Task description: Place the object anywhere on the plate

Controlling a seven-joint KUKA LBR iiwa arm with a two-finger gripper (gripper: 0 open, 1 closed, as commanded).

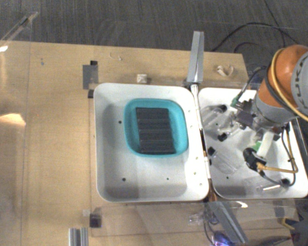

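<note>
Two white bins sit side by side on the wooden surface point(51, 152), and the work is split between them. The left bin point(108, 183) holds the plate point(181, 124), a teal, squarish dish with rounded corners, and on it lies a dark ribbed slab point(154, 130) that covers most of its middle (whether this belongs to the plate or is a separate thing I cannot tell).

The arm point(292, 86) reaches over the right bin point(297, 191), with the claw point(223, 122) low near that bin's left side. The claw is hard to read against the clear and dark bits around it, so I cannot tell how it is set or whether it has anything in its hold. A few small dark pieces and a green-tipped white part point(262, 145) show nearby, but these may be parts of the tool and its cables, so I cannot pick out the object to be moved with any certainty; my guess is that it lies in the right bin beneath or beside the claw.

Judged from this, the task looks early: nothing is seen being carried toward the plate, and both the pick-up and the move across the divider point(200, 137) appear to be left.
</note>
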